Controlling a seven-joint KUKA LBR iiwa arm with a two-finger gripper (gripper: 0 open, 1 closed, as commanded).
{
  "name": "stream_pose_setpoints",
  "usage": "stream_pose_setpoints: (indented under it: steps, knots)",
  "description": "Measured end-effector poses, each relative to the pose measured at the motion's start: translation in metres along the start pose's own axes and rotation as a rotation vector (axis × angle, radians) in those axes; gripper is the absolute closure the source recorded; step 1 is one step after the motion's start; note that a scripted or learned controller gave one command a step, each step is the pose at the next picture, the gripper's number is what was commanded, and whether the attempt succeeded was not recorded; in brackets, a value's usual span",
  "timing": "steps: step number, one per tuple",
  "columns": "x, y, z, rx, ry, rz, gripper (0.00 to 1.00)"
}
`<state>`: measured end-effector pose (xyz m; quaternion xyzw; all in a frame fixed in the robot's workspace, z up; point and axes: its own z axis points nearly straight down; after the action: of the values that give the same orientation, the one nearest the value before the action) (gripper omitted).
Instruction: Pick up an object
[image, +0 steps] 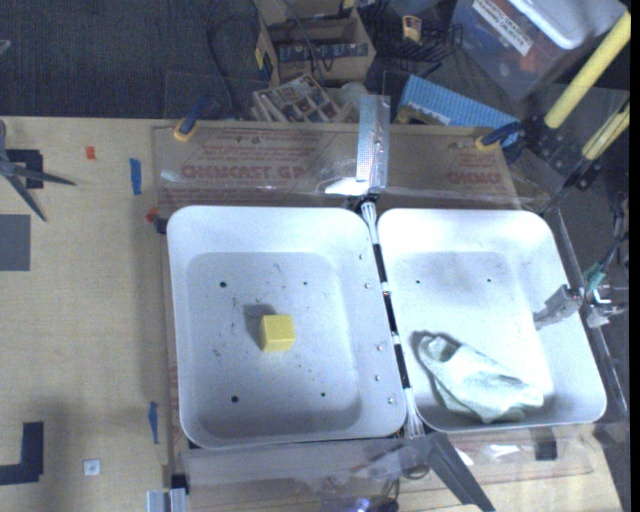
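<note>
Nearest the camera, a crumpled white cloth (480, 385) with a pale green tinge lies in the front part of the right bin (520, 240), close to that bin's near wall and nearer its left wall than its right. Left of the right bin, and touching it along a shared seam, sits the left bin (200, 240). A small yellow block (278, 332) rests alone near the middle of its floor, a little farther from the camera than the cloth and well apart from it.

At the right bin's right rim, about halfway back, a grey metal piece that looks like the gripper (572, 305) pokes in over the edge. It touches neither object, and whether its jaws are released or clenched cannot be told.

Behind the right bin, a clear sheet (260, 165) with red lettering lies on the surface, pinned by a blue and yellow clamp (190, 125). Farther back still is a yellow pole (592, 62).
</note>
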<state>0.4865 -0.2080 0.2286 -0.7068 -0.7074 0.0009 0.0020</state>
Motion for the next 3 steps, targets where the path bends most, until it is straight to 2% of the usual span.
stream_pose_setpoints:
  steps: [1,2,3]
  knots:
    - [0.0,0.0,0.0,0.0,0.0,0.0,0.0]
    - [-0.012,0.082,0.126,-0.003,0.002,-0.195,0.0]
    - [0.048,0.136,0.141,-0.013,-0.003,0.095,0.0]
